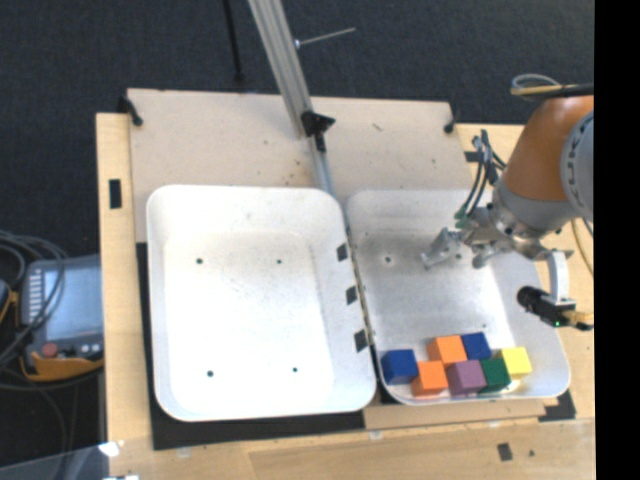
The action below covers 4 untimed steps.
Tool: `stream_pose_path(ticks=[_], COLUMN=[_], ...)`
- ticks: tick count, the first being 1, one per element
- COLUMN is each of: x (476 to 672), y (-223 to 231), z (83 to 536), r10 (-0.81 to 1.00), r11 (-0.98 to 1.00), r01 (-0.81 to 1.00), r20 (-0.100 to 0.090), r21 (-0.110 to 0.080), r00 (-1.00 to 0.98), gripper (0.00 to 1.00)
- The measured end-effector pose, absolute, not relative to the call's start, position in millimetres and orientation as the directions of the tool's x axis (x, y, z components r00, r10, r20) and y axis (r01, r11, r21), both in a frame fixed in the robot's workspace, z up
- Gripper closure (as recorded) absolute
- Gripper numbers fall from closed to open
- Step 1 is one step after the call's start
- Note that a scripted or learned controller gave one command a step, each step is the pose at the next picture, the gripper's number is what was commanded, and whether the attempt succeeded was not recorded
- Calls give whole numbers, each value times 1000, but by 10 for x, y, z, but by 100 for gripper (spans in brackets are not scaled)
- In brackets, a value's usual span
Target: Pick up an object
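Small coloured cube blocks (458,365) huddle along the right white bin's (400,228) near edge. Well behind, the grey two-finger gripper (452,249) hovers, fingers spread, empty; it must approach and descend.

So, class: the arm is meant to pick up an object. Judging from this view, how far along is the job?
Nothing looks picked up yet. The blocks, among them the blue block and the yellow block, sit clustered at the near edge of the right bin. In hand: the pincer is over the middle of that bin, away from the cluster. Left: reach a block, grip it and lift it.
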State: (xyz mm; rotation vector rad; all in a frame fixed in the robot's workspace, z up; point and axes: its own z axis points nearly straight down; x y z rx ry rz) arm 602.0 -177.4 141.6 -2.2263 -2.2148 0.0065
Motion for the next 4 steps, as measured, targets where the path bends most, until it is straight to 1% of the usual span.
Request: stream_pose_path(ticks=[1,2,3,4], x=[6044,5999,6104,6114], y=[-1779,-1768,-1829,-1839], z=[1559,2020,2588,2882], r10=[1000,1000,1000,1000], r11=[-10,-7,4,5], r01=[1000,1000,1000,1000], r20=[-1,-1,-3,-1], r21=[6,6,8,5], r00=[10,7,-4,-5], gripper=[100,100,100,100])
